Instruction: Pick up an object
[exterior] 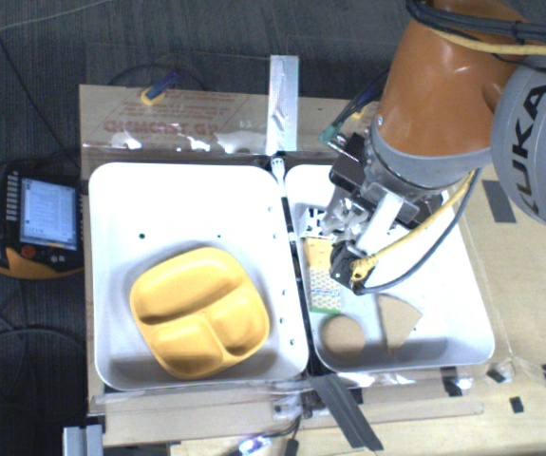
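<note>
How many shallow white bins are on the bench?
2. The left shallow white bin holds a yellow divided plastic tray; the right shallow white bin sits beside it, partly hidden under the arm.

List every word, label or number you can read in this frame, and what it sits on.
"KU": large dark letters on the grey arm casing, cut off by the frame edge.
Red print on the cardboard sheet behind the bins: too blurred to read.
Handheld pendant screen: too small to read.
</note>
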Controlling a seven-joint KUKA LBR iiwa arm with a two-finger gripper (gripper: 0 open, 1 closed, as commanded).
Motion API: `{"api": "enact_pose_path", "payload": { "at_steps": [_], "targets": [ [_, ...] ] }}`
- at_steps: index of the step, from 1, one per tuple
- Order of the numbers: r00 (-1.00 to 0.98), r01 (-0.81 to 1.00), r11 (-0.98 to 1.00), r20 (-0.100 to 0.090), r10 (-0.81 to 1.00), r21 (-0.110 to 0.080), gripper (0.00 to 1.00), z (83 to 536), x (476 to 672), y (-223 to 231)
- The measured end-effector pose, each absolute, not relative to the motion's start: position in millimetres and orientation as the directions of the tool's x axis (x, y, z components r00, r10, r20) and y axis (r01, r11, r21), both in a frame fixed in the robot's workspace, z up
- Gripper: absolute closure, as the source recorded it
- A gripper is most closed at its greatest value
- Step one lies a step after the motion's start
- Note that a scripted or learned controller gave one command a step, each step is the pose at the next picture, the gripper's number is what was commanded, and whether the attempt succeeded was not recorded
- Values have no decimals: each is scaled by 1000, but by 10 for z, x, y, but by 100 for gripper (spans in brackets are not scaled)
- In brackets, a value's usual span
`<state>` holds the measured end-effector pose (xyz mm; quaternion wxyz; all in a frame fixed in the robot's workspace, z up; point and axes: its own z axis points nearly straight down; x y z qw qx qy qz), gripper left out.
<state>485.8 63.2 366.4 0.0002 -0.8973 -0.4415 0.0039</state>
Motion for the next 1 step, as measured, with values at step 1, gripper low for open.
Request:
{"api": "enact_pose_path", "payload": {
  "at_steps": [1],
  "targets": [
    [656, 755, -656, -8, 755, -4, 100, 3678, 5428, 307]
  ]
}}
